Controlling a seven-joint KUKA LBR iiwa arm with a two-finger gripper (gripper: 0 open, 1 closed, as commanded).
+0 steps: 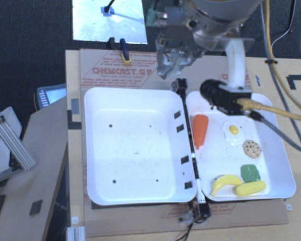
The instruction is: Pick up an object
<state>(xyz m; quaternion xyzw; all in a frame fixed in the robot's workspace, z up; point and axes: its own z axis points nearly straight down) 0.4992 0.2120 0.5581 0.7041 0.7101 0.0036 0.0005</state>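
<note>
Gripper [171, 64] sits high over the back edge of the bins, holding nothing I can see; can't tell its opening. Looks pre-approach: candidates are all in the right bin [286, 182] — carrot [199, 130], egg [233, 132], cookie [251, 148], banana [224, 183]. Next move needs travel over one, then descent.
</note>
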